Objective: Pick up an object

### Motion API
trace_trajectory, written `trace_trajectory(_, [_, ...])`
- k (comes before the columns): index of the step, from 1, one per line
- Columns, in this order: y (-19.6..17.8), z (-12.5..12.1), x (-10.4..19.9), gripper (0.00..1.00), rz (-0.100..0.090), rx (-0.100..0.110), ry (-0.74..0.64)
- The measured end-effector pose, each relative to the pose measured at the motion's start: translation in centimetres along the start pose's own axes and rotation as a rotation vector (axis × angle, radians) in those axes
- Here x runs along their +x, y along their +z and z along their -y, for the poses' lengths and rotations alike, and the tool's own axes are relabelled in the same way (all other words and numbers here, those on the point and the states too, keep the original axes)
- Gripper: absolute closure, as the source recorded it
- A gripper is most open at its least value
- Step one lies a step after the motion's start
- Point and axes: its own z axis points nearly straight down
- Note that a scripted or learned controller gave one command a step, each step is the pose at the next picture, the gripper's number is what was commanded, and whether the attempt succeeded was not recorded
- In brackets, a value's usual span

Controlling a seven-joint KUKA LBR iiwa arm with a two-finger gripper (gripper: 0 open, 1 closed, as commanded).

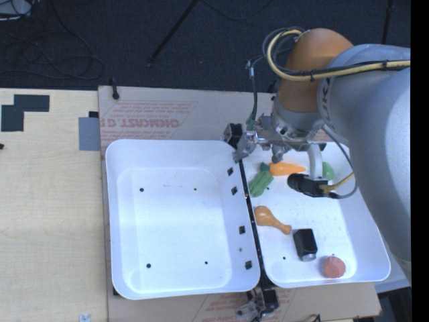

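Note:
My gripper (277,157) hangs over the far part of the right bin (365,230), under the orange wrist band. Just below it lies an orange carrot-shaped piece (288,169), and a green pod-shaped piece (260,182) sits to its left by the divider. A second green item (327,172) peeks out beside the arm. Nearer the front lie a yellow-orange gourd shape (271,219), a black block (305,243) and a pinkish-red ball (333,267). Nothing shows held in the gripper.
The left bin (117,180) stands beside the right one, the two meeting along a rim with black clips (242,230). A dark piece with a yellow cable (305,184) hangs below the arm. The bulky grey arm covers the right bin's far right side.

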Motion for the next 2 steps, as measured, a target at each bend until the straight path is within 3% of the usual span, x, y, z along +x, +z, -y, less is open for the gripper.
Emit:
trace_trajectory(1, [-14.26, 4.62, -3.93, 0.00, 0.001, -0.009, 0.006])
trace_trajectory(2, [-14.21, 4.63, -3.63, 1.00, 0.001, 0.007, -0.001])
